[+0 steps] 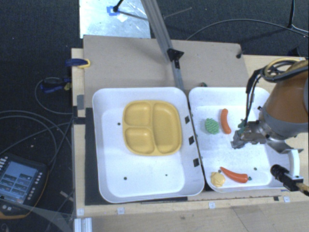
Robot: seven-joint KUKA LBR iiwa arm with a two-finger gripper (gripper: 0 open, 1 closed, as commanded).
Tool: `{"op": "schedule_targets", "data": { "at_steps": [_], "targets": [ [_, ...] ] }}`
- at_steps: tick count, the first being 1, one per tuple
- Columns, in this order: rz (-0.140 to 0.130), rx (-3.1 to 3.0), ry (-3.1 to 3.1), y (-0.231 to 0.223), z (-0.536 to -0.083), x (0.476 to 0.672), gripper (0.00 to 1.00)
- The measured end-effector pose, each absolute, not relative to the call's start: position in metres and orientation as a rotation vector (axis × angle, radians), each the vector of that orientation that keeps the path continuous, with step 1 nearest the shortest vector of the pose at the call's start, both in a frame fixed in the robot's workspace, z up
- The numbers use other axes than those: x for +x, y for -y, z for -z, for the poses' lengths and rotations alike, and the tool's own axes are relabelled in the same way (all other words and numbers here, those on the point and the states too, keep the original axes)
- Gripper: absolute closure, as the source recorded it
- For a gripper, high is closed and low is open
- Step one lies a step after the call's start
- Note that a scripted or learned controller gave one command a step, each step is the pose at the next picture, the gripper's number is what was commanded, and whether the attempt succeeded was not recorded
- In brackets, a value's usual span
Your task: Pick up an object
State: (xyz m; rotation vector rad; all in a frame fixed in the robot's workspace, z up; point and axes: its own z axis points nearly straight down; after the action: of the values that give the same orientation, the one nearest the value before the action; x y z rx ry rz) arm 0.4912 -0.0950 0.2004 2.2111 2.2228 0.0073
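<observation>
The bench [212, 57] carries two shallow white bins side by side, and the arm [289, 105], grey with an orange band above the wrist, reaches in over the right bin's right edge.

The left bin [111, 178] holds a yellow divided plate [152, 127], three compartments showing, lying flat in the bin's upper middle, nearer the far edge than the near one.

The right bin [217, 100] holds four small things. A long orange-red sausage [234, 175] lies near the near edge, slanting slightly, with a small pale yellow lump [217, 179] just beside its left end, in the near left corner of the bin. A shorter orange sausage [225, 121] lies lengthwise toward the far edge in the middle of the bin, and a green knobbly toy [211, 125], like a small berry or broccoli head, sits just to its left, apart from it.

The gripper [241, 140] hangs over the middle of the right bin, toward its right edge, below and to the right of the shorter sausage and above the long one. It is a dark grey blur of metal; whether its fingers are spread or closed cannot be told, and nothing can be made out between them. It touches none of the four things.
</observation>
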Motion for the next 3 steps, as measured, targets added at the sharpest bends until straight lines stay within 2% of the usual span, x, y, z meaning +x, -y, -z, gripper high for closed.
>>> {"op": "schedule_targets", "data": {
  "at_steps": [1,2,3],
  "targets": [
    [-0.007,2.211,-2.224,0.095,-0.239,0.493,1.00],
    [-0.006,2.208,-2.233,0.044,-0.247,0.495,1.00],
    [-0.003,2.210,-2.235,-0.010,-0.234,0.501,1.00]
  ]
}}
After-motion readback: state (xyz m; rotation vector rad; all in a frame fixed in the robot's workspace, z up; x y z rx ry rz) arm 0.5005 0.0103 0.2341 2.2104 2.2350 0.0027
